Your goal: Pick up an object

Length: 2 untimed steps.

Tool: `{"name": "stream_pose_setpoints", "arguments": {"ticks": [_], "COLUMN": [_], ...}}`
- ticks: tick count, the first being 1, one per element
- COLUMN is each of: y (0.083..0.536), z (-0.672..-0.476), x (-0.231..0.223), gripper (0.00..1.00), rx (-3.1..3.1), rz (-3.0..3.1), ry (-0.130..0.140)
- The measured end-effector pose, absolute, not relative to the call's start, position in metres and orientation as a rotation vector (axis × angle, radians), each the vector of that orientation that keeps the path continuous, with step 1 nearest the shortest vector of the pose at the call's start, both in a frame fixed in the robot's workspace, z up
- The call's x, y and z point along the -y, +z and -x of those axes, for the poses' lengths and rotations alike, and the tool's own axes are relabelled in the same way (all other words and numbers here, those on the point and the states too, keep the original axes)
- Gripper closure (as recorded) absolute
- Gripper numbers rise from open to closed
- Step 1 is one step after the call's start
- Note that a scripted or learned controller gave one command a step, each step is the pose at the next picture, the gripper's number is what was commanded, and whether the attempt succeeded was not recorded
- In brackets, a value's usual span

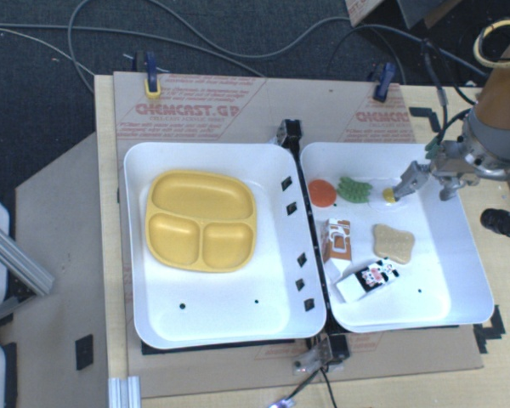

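- Camera view looks down on a tabletop [238,100] that carries two shallow white bins side by side.
- In the left bin [272,228] lies a yellow plate [201,220] with three compartments.
- The right bin [442,287] holds several small things: an orange round piece [323,193], a green piece [354,189] just beside it, a small yellow piece [389,197], a tan bread-like piece [394,242], an orange and white packet [338,238] and a black and white box [367,279].
- The arm [497,109] reaches in from the right, and the gripper [429,179] hangs over the upper right part of the right bin.
- One of the fingers [410,181] ends just beside the small yellow piece; I cannot tell if they touch.
- The fingers stand spread apart, and nothing is seen between them.
- All the small things lie on the floor of the bin.
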<state>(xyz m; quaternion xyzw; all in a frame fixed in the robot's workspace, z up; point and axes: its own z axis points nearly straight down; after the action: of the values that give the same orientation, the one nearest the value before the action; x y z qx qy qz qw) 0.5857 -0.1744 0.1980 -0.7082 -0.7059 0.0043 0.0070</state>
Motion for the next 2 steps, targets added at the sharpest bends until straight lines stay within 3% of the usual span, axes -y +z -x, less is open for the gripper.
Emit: {"name": "stream_pose_setpoints", "arguments": {"ticks": [1, 2], "y": [0.207, 0.162], "z": [-0.589, -0.596], "x": [0.174, 0.173], "gripper": [0.0, 0.0], "rx": [2.221, 2.219], "rz": [2.22, 2.216], "ry": [0.0, 0.004]}}
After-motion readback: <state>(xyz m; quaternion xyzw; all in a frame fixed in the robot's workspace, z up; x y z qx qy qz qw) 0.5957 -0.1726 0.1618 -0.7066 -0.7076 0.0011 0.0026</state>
